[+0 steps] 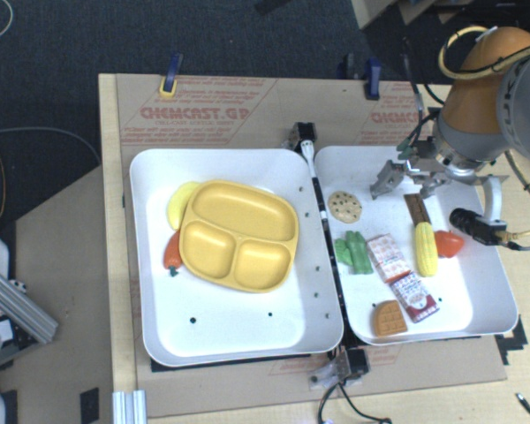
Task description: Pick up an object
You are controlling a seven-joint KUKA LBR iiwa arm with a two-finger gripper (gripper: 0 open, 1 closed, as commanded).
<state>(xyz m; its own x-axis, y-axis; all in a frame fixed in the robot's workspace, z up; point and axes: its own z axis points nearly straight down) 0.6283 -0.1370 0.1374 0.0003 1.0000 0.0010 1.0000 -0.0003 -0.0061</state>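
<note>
My gripper (409,181) hangs over the back of the right bin (490,312), its fingers spread open with nothing between them. Just in front of it lies a brown bar (415,208). Further forward are a yellow corn cob (425,248), a red tomato (449,243), a round cookie (344,206), a green vegetable (354,253), two red-and-white packets (402,274) and a brown biscuit (389,318).
The left bin (221,329) holds a yellow compartment tray (238,235), with a yellow fruit (180,203) and a red-orange pepper (172,253) tucked at its left side. A black divider (322,215) runs between the bins. The arm's black cable part (477,225) overhangs the right bin's right side.
</note>
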